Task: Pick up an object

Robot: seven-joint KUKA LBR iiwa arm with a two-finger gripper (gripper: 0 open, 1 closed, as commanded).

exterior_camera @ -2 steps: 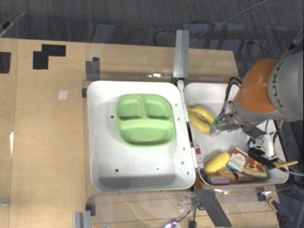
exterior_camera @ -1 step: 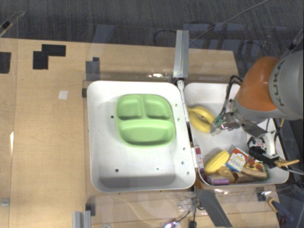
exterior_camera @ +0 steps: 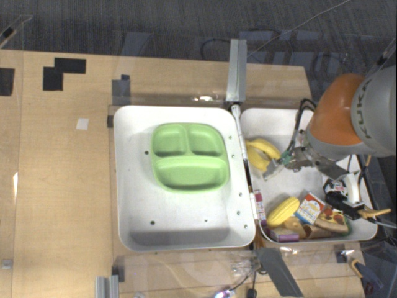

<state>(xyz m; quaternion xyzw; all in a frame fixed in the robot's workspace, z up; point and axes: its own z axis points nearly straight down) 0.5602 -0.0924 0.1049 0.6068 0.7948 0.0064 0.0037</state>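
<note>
In the right bin (exterior_camera: pixel 279 120), a yellow banana (exterior_camera: pixel 260 152) lies by the left wall. My gripper (exterior_camera: pixel 273 167) hangs low just right of the banana, at its lower end, reaching in from the right under the orange-banded wrist. Nothing shows between it and the bin floor. At the front of the same bin lie a yellow corn cob (exterior_camera: pixel 282 210), a small colourful box (exterior_camera: pixel 308 208) and a brown pizza-like slice (exterior_camera: pixel 329 223). A green divided plate (exterior_camera: pixel 188 156) sits in the left bin (exterior_camera: pixel 133 185).
A small purple item (exterior_camera: pixel 286 236) rests against the right bin's front wall. A metal divider post (exterior_camera: pixel 236 70) stands behind the seam between the bins. The arm's body covers the right bin's far right side.
</note>
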